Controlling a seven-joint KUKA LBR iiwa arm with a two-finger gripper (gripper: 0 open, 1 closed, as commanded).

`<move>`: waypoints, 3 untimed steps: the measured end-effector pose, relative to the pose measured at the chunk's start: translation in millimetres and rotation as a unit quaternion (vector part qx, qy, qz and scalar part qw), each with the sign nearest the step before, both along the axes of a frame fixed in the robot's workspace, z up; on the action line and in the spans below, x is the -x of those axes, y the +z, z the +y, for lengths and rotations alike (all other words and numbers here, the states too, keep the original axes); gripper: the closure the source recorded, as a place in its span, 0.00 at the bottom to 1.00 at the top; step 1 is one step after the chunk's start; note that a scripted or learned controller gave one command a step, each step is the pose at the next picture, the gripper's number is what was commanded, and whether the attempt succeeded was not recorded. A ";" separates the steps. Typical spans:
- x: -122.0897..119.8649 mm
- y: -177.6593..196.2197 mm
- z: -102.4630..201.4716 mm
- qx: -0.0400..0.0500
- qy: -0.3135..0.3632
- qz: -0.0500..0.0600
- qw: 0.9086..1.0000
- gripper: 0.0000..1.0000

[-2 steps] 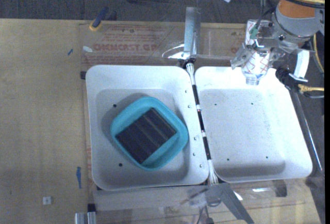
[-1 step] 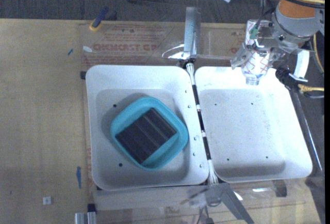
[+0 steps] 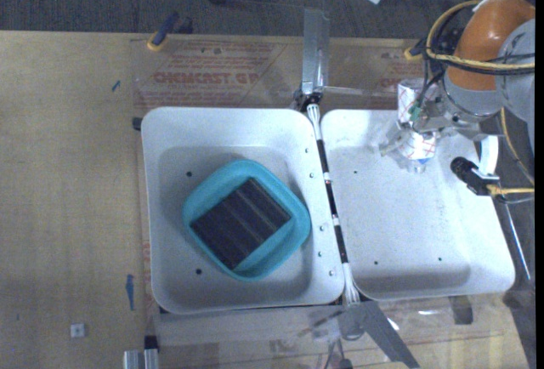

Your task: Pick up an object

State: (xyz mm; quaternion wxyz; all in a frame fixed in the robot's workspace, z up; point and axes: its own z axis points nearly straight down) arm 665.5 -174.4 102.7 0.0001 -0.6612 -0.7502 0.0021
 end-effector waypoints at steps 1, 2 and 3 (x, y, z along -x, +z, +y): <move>-2.0 -5.0 -13.3 -0.003 0.033 0.003 0.999 0.00; -2.6 7.2 -14.5 -0.002 0.033 0.002 0.999 1.00; -2.1 86.4 46.0 -0.001 0.076 -0.003 0.997 1.00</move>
